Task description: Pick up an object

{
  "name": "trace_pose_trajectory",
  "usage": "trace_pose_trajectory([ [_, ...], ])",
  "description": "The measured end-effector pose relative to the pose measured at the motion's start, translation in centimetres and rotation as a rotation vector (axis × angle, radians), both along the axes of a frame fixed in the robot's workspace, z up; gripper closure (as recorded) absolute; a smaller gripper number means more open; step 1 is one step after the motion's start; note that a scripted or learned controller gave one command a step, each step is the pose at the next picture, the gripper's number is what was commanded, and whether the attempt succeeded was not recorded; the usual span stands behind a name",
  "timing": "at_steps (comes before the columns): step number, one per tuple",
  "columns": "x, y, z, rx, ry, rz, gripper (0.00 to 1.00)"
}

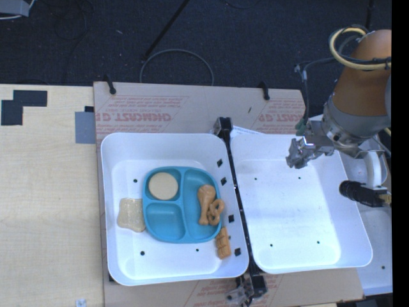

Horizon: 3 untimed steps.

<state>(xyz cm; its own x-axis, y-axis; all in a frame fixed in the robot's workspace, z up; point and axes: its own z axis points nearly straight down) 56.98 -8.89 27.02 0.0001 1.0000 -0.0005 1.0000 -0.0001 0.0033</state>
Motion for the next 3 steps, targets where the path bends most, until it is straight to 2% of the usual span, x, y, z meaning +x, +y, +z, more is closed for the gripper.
trace_pose_trajectory([
  [3, 3.3, 16.3, -4.9, 0.002, 0.007, 0.004, 1.00],
])
